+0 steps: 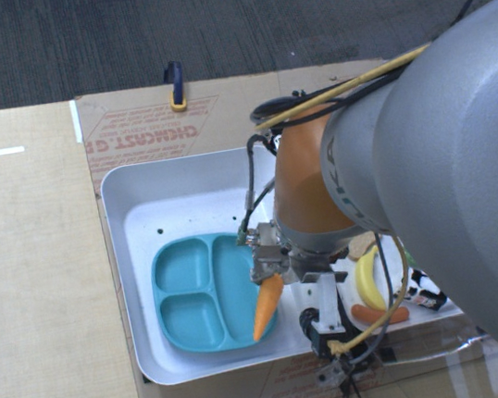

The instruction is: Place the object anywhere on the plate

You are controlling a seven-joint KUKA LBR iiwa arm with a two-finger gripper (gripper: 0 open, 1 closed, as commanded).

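A teal divided plate (pixel 190 296) lies in the left white bin (pixel 129 212). An orange carrot (pixel 265 311) hangs point down over the plate's right rim, near its front corner. The thick end of the carrot sits between the fingers of my gripper (pixel 269 277), which is shut on it. The grey arm with its orange band reaches in from the right and hides the bin's right wall and much of the right bin.
In the right bin a yellow banana (pixel 368 282), a red-orange piece (pixel 382 316) and a black-and-white item (pixel 425 292) peek out below the arm. A blue clamp (pixel 174 83) sits on the cardboard behind the bins. Cables trail at the front edge.
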